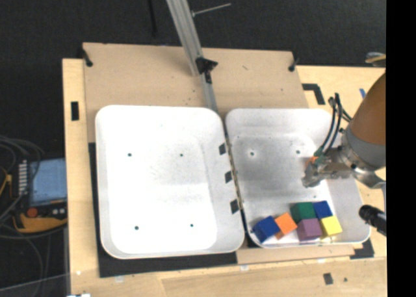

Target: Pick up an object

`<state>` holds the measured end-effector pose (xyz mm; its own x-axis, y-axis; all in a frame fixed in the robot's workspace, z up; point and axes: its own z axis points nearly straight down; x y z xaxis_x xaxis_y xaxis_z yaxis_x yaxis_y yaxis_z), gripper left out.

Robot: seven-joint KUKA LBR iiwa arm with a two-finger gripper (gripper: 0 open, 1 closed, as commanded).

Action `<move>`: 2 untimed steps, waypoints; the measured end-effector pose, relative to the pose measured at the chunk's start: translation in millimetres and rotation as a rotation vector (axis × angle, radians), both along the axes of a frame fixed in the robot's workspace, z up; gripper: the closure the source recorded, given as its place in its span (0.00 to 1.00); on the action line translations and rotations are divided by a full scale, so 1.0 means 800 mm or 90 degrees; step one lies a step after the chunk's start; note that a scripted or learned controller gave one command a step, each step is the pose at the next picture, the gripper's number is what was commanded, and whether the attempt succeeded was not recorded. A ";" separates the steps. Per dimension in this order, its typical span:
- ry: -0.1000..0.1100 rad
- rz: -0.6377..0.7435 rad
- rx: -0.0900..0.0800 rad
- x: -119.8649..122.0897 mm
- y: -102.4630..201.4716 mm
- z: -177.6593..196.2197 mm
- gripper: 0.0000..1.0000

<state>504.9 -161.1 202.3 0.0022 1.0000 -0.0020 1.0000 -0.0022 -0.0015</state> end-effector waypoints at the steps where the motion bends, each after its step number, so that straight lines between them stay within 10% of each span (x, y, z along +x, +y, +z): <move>1: -0.001 0.005 0.002 -0.010 0.064 0.005 1.00; 2: -0.003 0.007 0.002 0.000 0.121 0.022 1.00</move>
